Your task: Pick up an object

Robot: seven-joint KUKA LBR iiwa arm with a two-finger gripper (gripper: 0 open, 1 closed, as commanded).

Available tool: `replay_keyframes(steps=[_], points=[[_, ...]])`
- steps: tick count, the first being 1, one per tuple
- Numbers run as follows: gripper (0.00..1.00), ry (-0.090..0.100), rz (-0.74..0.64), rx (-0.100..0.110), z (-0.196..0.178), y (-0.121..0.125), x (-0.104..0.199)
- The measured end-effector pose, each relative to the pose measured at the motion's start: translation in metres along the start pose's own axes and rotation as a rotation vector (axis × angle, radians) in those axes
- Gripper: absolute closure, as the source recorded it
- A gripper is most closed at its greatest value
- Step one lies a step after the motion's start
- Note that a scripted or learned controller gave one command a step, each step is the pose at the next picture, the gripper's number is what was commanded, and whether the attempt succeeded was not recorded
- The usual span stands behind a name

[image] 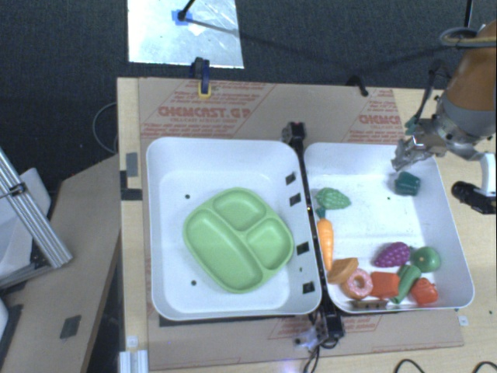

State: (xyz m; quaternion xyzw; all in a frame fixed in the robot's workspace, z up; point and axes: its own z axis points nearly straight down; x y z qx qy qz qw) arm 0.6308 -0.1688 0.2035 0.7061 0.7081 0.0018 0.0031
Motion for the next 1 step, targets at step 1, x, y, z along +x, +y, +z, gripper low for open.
replay_keyframes(steps=[1], points=[[1.00,0.001,-0.001,0.003,-0.0227,0.0012,-0.0002]])
